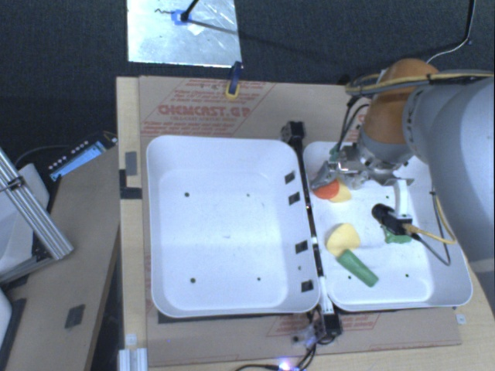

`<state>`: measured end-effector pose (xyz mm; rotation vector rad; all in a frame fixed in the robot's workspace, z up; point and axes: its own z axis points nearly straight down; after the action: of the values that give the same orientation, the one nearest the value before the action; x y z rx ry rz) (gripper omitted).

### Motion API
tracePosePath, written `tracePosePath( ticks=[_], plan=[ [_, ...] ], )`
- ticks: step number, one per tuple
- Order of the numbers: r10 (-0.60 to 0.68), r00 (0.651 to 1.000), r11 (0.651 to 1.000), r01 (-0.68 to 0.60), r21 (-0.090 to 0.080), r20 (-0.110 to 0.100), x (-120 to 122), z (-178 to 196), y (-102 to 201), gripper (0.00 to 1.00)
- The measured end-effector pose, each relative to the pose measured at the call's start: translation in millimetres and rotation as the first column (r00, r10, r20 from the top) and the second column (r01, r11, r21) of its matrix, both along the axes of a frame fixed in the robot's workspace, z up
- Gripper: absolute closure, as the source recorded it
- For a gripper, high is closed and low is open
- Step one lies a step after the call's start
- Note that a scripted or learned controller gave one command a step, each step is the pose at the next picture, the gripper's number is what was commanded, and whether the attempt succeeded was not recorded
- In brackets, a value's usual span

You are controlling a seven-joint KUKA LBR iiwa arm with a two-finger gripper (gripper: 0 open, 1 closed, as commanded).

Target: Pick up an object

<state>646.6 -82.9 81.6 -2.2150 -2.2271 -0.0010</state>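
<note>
The pincer [331,176] hangs low over the upper left part of the right bin [414,284], right above an orange object [337,192] that lies on the bin floor; whether it is released or clenched I cannot tell. Nearer the camera in the same bin lies a yellow piece [343,238], with a green cylinder [360,270] touching it. The grey arm [452,141] reaches in from the right. The left bin [224,222] sits beside it on the bench [131,230].
</note>
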Motion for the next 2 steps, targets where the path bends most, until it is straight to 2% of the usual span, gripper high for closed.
tracePosePath(
  ticks=[1, 2],
  plan=[
    [0.000, 1.000, 1.000, 0.000, -0.002, 0.011, 2.8, 17.3, -1.2, 1.00],
    [0.002, 1.000, 1.000, -0.002, -0.002, 0.016, 25.6, 137.3, 14.6, 1.00]
  ],
)
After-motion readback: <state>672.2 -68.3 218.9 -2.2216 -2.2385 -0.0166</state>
